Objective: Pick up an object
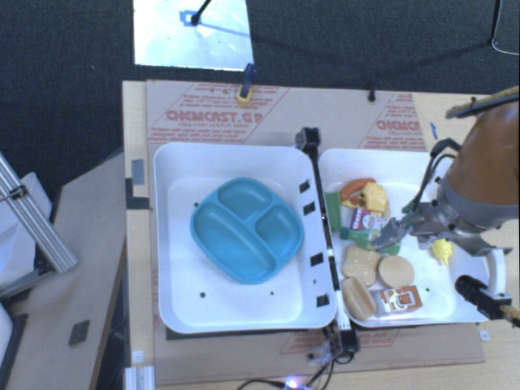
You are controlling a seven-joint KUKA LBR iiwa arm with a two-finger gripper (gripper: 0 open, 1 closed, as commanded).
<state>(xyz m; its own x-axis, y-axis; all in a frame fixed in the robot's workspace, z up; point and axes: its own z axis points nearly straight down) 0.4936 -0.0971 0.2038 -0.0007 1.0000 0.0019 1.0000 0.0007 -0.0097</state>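
Where the counter (203, 108) shows bare behind the bins, its protective sheet carries red print repeated in slanted rows; the clearest line reads roughly "CHEMCAST GP", and the same wording shows partly again at the right rear. A small blue and yellow item (245, 85) sits on that sheet near the back edge.

The left bin (175, 218) holds one thing, a blue divided plate (246, 229) with three compartments, lying flat near the middle.

The right bin (406, 165) holds a cluster of toy food. At the back of the cluster lie an orange-red piece (356, 189) and a yellow piece (375, 196), touching. Just in front is a small packet (367, 220) with a red and white label whose writing is too small to read, beside a green piece (354, 234). Nearer the front are three tan bread-like pieces: one (361, 263), a rounder one (396, 271) beside it, and one (357, 297) at the front wall. A flat orange packet (399, 300) with a white label, unreadable, lies beside that last piece. A small yellow piece (441, 251) sits apart to the right.

The hand (395, 230) hangs over the middle of this cluster, close to the labelled packet and green piece. I cannot tell how it is set, nor whether anything is in its grasp.
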